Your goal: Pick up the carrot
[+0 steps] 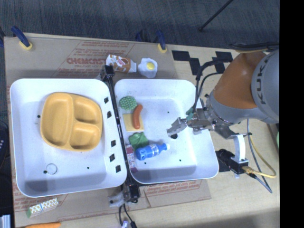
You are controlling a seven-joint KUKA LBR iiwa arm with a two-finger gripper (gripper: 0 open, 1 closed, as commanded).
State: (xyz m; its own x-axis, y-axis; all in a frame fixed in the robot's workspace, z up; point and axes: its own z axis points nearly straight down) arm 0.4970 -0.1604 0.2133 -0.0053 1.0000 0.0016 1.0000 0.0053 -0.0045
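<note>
The arm enters from the right and holds its gripper over the floor of the right bin, near the bin's centre. The fingers are spread apart with nothing between them.

The carrot, a short orange piece, lies in the left part of the right bin, resting on a pale yellow slab. It is well apart from the gripper, to its left. A round green item sits just above the carrot's upper end. Below the slab lies a dark green item, and a blue bottle lies on its side just beneath that.

The left bin holds a yellow divided tray.

On the cardboard behind the bins lie a small carton and a white-and-yellow egg-shaped item.
</note>
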